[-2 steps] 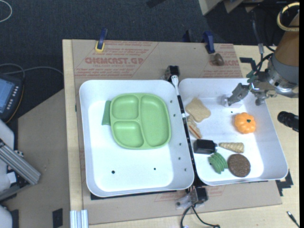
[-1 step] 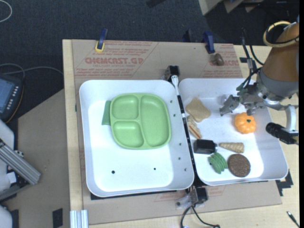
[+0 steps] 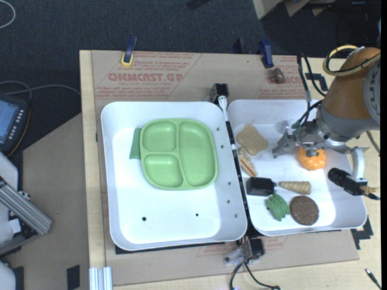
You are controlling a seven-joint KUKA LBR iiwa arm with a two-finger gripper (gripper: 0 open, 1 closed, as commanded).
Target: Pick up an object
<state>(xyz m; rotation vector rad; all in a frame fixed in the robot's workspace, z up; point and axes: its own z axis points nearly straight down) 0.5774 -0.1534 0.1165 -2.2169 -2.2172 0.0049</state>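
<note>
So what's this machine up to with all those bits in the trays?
The robot arm reaches in over the right tray, trying to pick something up. Its gripper hangs low beside an orange toy, with a piece of toast, a cone, a brown cookie and a green piece nearby. The left tray holds a green divided plate.

The bench (image 3: pixel 91 162) is topped with brown cardboard printed in red lettering; two clamps, a yellow-tipped clamp (image 3: pixel 128 54) and a blue clamp (image 3: pixel 265 53), grip its far edge; two shallow white bins sit directly on it, the left bin (image 3: pixel 121 222) and the right bin (image 3: pixel 344 213) side by side, rims touching.
</note>
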